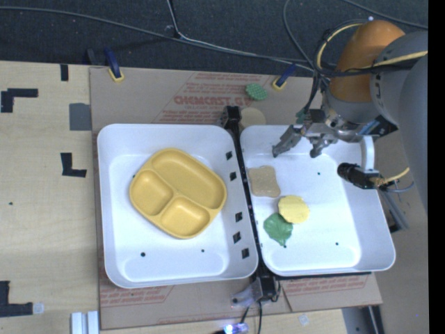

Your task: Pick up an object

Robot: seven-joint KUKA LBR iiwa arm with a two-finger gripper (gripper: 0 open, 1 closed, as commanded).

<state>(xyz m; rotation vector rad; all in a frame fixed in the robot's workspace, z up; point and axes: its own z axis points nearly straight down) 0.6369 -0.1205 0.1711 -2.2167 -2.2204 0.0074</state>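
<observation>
Gripper (300,149) spread open, nothing between fingers, over far part of right bin (361,252). Below, near its left wall: tan piece (263,181), yellow piece (293,209) touching green piece (277,229). Yellow divided tray (177,193) in left bin (115,179). Red print on cardboard (188,96), illegible.

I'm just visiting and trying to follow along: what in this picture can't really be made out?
- The green piece: the yellow piece overlaps its upper right, hiding that part.
- The tan piece: too blurred to say what it is.
- The small green thing on the cardboard beyond the bins: too small to identify.
- The arm past the hand: cut off by the camera view's right edge.
</observation>
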